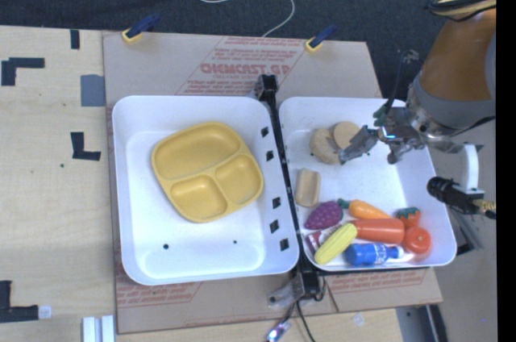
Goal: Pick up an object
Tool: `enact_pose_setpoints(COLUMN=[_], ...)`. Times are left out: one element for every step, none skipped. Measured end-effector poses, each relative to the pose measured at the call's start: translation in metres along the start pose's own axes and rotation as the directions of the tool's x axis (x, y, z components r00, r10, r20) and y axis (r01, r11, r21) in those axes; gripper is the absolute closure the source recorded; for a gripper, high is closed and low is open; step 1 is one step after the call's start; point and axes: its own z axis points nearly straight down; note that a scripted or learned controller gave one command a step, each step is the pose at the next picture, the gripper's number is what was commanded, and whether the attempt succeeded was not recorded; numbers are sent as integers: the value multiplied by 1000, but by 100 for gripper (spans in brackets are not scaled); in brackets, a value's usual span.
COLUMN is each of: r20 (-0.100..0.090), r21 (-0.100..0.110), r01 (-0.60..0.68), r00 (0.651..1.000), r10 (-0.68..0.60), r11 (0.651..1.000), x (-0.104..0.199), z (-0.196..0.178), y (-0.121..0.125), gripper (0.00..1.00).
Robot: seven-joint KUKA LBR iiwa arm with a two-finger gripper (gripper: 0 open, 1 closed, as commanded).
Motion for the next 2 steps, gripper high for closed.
enact_pose_setpoints(r20=[-5, 0], r21=[12, 10], r01=[11, 1], r00=[1000, 1000], r10=[-11, -1], r11=[1000, 1000], x=[125, 118], z=[67, 56], y=[-62, -59], gripper=[0, 100])
